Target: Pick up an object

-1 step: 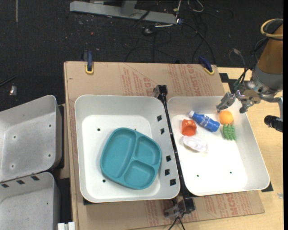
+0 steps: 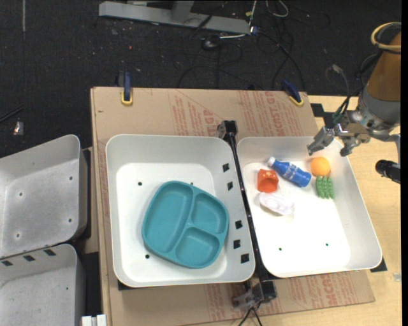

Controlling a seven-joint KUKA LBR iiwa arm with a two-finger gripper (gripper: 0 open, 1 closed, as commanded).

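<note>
In the right bin [image 2: 331,255] lie a blue bottle with a white cap [image 2: 290,172], a red cup [image 2: 268,181], an orange ball [image 2: 320,166], a green knobbly piece [image 2: 324,186] and a clear crumpled wrapper [image 2: 276,204]. My gripper [image 2: 333,146] hovers over the bin's far right corner, just above and behind the orange ball. Its two fingers are spread apart and open, with nothing between them.
The left bin [image 2: 127,159] holds a teal divided tray [image 2: 185,224]. A black divider with clips [image 2: 239,191] runs between the bins. Two more white bins [image 2: 38,191] sit off the bench at the left. Cables and a metal bar [image 2: 172,16] lie on the dark floor behind.
</note>
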